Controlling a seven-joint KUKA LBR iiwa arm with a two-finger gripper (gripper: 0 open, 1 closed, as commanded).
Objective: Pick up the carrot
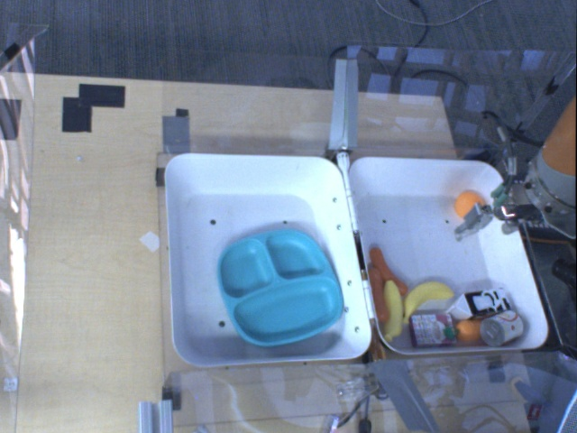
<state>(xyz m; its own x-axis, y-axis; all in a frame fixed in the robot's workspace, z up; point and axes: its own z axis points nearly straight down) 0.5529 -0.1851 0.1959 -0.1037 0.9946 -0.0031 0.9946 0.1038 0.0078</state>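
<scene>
- The carrot (378,284) lies in the right bin (424,242), close to its left wall, near the front.
- It is orange and long, and it points up and down in the picture.
- A yellow banana (413,301) lies just beside the carrot, on its right. They seem to touch.
- A small box (431,329), a little orange thing (468,330), a white pack (488,302) and a round tin (500,331) sit along the front of the same bin.
- An orange ball (467,203) sits near the back right of that bin.
- The gripper (494,213) is at the right side of the bin, just beside the orange ball and well apart from the carrot.
- I cannot tell if the gripper is spread or pressed together. Nothing is seen pinched in it.
- A blue plate (280,286) with three parts lies in the left bin (207,197).
</scene>
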